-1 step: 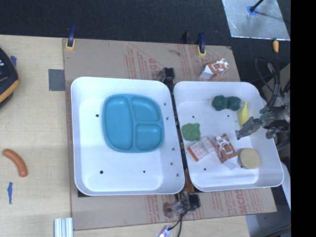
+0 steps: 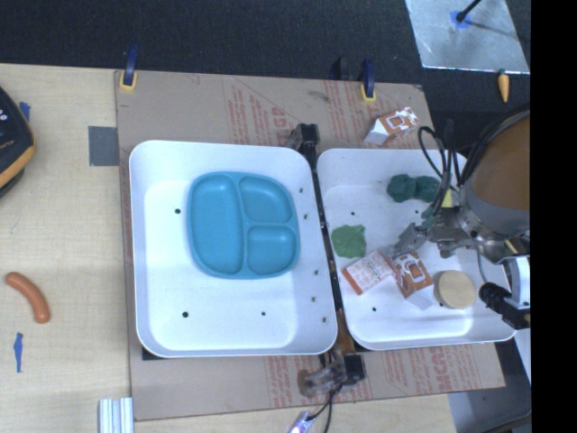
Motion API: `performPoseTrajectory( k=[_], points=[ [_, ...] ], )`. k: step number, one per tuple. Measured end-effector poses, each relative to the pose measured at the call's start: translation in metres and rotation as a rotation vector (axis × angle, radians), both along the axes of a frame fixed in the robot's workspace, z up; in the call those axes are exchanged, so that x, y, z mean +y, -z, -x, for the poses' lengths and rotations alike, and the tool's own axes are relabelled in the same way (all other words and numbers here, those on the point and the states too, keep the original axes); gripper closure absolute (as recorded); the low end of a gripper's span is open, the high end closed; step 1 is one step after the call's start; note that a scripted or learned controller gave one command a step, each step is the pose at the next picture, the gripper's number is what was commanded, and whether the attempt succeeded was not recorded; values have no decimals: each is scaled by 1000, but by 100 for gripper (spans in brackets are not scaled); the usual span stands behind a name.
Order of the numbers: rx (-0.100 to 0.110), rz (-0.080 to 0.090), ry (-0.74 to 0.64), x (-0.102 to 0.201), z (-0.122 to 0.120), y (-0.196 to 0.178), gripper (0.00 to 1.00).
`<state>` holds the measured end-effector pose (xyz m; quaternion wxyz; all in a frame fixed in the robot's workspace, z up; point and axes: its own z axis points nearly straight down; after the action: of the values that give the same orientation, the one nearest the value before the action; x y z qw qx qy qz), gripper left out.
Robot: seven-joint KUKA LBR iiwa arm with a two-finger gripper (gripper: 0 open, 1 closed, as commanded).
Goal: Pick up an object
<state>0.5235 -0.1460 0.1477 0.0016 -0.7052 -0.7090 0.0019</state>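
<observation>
In right bin [image 2: 361, 332]: gripper [image 2: 416, 237] poised, opening not discernible; red-white packet [image 2: 413, 274] just below it, long axis slanted; sponge [image 2: 454, 290] right of packet

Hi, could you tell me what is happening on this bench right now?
A robot arm reaches in from the right, and its gripper sits low over the right bin, among small items: two red-and-white packets, a green lump, a darker green piece and a pale round disc. I cannot tell that it holds anything. The left bin contains a blue divided plate.
</observation>
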Motion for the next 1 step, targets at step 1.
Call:
performPoseTrajectory(
  k=[1],
  points=[
    [-5, -1, 0, -4, -5, 53, 0]
  ],
)
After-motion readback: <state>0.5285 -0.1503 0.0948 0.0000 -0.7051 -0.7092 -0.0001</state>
